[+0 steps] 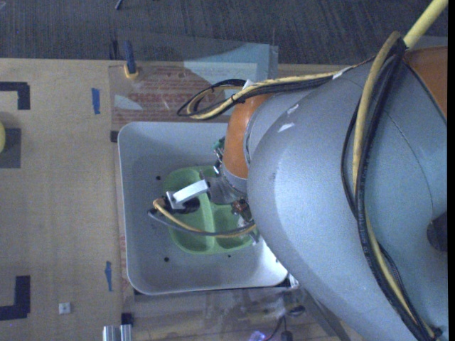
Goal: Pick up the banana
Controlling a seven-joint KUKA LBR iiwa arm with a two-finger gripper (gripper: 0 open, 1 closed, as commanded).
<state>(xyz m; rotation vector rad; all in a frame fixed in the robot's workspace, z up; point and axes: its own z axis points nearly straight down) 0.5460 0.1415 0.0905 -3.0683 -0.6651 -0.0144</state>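
Gripper (222, 194) sits low over the green divided dish (192, 241) in the white bin (142, 261), mid-frame; honestly can't tell its grip state.

Dim even light, soft blur, faint shadows, glare-free

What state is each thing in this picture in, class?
Green divided dish: right way up, flat on the bin floor, partly under the arm.
White bin: holds the dish.
End effector: low over the dish.
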